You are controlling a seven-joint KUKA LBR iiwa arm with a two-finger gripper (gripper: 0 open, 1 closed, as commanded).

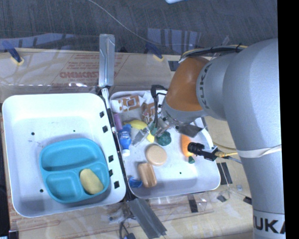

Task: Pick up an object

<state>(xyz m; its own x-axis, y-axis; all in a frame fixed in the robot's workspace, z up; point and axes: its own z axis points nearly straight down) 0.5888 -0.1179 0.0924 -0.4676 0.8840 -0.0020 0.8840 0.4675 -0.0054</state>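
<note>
Grey arm [247, 113] crowds right bin [210, 180]; gripper [157, 128] (grip unclear) among clutter.

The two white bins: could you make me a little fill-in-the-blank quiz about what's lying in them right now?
1. The blue divided tray lies in the ____ bin.
2. The potato-like lump on that tray is ____ in colour.
3. The gripper reaches down into the ____ bin.
4. The round tan disc lies just above the ____ block.

Missing words: left; yellow; right; brown
</note>
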